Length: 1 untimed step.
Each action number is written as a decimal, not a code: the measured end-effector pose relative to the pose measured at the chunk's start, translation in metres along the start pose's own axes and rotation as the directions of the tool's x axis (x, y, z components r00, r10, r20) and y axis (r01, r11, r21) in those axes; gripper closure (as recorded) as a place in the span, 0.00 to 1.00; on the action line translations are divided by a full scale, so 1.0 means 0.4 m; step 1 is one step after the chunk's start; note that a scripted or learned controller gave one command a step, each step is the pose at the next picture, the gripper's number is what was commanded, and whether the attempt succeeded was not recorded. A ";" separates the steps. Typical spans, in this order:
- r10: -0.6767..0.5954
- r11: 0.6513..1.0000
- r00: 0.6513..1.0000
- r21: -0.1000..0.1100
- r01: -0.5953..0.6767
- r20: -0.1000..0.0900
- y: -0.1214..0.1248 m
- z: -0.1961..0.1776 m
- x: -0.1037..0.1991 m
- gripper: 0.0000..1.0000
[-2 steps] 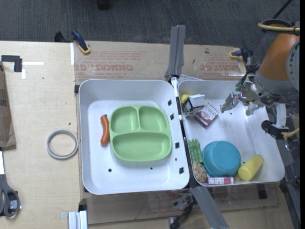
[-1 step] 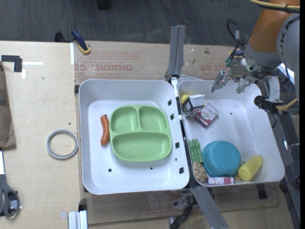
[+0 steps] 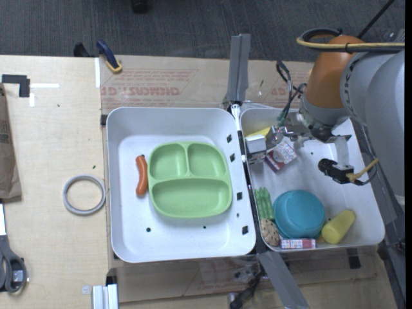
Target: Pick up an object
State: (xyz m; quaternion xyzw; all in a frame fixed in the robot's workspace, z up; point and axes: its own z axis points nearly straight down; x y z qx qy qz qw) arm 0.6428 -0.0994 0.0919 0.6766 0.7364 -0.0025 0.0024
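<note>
grey arm (image 3: 380, 89) reaching in from the right over the right bin (image 3: 370, 205), gripper (image 3: 278, 136) low at that bin's upper left corner; cannot tell its state. left bin (image 3: 122, 192) holding a green divided tray (image 3: 190, 179) with an orange sausage-shaped piece (image 3: 141, 174) just left of it. below the gripper: small packet (image 3: 282, 155) just beside it, then blue bowl (image 3: 299, 214), yellow bottle-like piece (image 3: 338, 226), cookie (image 3: 270, 232).

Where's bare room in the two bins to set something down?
Left bin: a bare strip along the near wall below the green tray, and the far left corner above the orange sausage. Right bin: crowded by the gripper, blue bowl and yellow bottle.
</note>
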 end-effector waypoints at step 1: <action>-0.144 0.990 0.990 -0.003 0.144 -0.004 0.040 -0.075 -0.020 0.00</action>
